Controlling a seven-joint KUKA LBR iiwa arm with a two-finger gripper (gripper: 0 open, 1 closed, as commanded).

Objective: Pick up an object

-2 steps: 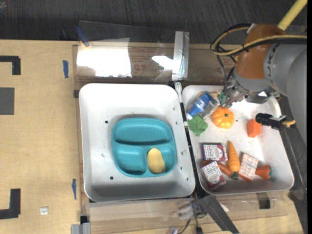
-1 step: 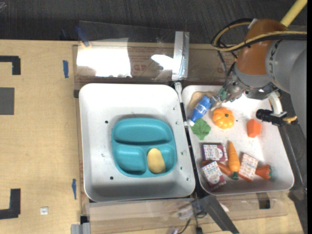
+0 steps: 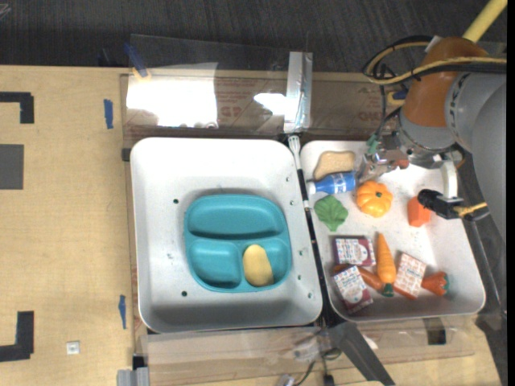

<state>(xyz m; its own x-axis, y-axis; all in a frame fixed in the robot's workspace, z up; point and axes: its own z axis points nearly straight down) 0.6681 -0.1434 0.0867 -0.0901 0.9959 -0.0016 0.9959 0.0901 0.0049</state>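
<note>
Cartons (image 3: 354, 284) near edge; gripper (image 3: 378, 161) tips obscured above pumpkin (image 3: 374, 199).

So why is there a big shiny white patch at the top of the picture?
In the camera view, light bounces off the clear plastic sheet behind the left bin, washing it out to white glare; the teal tray and yellow potato stay evenly lit, and the small toys in the right bin look slightly soft.
</note>
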